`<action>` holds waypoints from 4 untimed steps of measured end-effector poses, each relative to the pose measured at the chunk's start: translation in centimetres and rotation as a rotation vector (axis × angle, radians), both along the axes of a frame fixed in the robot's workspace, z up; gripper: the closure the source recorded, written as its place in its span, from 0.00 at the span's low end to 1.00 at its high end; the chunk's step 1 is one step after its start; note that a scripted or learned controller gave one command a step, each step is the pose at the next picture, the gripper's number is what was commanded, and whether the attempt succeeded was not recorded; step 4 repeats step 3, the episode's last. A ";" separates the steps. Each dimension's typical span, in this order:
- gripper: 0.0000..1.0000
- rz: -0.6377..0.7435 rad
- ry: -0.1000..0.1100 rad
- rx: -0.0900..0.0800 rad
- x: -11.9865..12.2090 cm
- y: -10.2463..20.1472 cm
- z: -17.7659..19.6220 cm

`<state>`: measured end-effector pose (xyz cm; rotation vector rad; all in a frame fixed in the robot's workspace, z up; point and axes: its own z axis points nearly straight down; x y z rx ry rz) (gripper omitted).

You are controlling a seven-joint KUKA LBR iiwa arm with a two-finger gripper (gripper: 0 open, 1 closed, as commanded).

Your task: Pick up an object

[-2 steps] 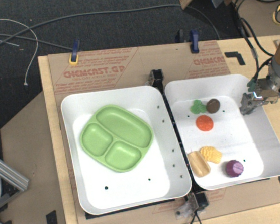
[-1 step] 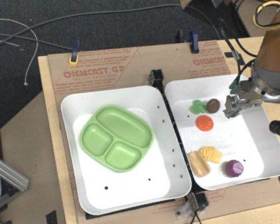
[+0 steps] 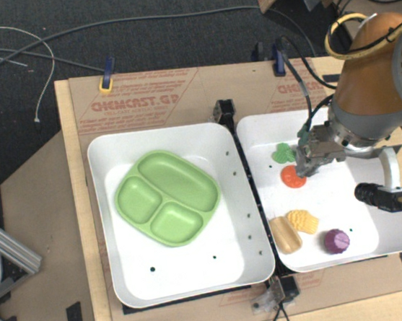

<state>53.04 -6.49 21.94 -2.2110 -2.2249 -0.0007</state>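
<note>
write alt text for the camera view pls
The arm's gripper hangs over an orange-red toy in the right bin, near a green piece, yellow corn, tan piece and purple piece. The left bin holds a green divided plate.

Left bin (image 3: 114,225): one divided plate (image 3: 166,197), centred. Right bin (image 3: 384,232): leafy piece (image 3: 282,154) at 11 o'clock; round item (image 3: 292,177) just below it; corn piece (image 3: 302,221) touching bread roll (image 3: 286,236) at 7 o'clock; ball (image 3: 335,241) at 6 o'clock.

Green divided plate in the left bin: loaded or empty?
Empty. The green divided plate lies flat in the left bin, all three compartments showing bare green.
</note>
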 end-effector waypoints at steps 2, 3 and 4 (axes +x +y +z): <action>1.00 0.000 0.000 -0.001 -1.2 10.6 -1.2; 1.00 0.000 0.000 -0.001 -2.6 15.2 -0.7; 1.00 0.000 0.000 -0.001 -2.6 15.2 -0.7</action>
